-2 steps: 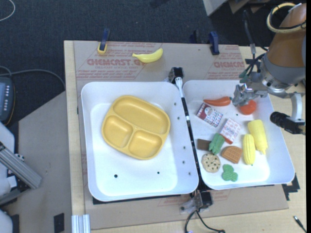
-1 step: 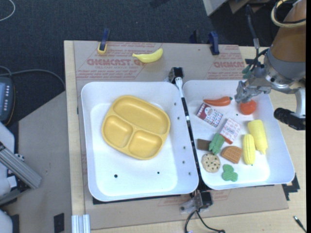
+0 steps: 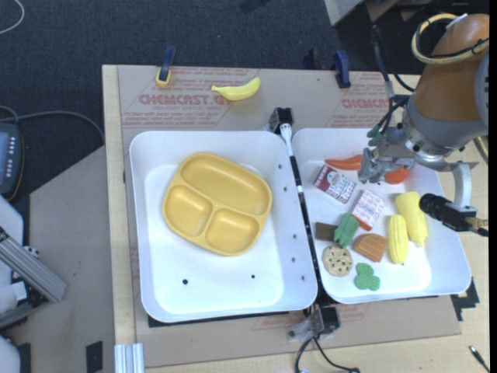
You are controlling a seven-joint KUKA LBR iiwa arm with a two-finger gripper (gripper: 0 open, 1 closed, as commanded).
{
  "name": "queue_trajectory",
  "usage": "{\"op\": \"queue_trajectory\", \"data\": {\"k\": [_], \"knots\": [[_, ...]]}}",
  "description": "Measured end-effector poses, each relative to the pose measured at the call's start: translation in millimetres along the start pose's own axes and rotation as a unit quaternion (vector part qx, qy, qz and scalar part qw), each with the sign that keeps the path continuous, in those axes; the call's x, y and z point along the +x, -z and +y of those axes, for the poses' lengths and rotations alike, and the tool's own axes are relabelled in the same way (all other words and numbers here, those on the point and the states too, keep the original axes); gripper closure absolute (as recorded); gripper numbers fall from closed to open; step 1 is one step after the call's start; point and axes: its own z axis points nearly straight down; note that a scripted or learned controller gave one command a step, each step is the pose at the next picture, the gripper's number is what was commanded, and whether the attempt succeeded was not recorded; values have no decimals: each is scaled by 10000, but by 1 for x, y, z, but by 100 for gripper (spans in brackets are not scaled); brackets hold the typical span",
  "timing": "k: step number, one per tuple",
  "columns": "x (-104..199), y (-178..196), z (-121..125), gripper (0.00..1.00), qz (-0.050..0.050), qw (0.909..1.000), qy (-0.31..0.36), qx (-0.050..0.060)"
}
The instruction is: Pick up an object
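1. Leftward, a yellow divided plate (image 3: 217, 203) is held in the left bin (image 3: 155, 286).
2. Toy foods, including an orange carrot (image 3: 345, 162), are kept in the right bin (image 3: 443, 282).
3. Whether the gripper (image 3: 376, 169) beside the carrot is spread cannot be told.

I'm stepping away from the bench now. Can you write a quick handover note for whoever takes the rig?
End effector: low over the right bin, near its back edge, beside the orange carrot; grip state unclear.
Right bin also holds two snack packets, two corn cobs, a cookie, a green piece and other toy food.
Left bin: yellow divided tray.
Banana lies on the board behind the bins.
Done: nothing visibly lifted.
Left: pick up one object.
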Motion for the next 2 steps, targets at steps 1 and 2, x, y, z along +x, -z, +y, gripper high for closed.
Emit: {"op": "queue_trajectory", "data": {"k": [1,2], "knots": [[49,12,-24,100,5,10000,10,-5],[91,-3,-47,100,2,10000,3,5]]}}
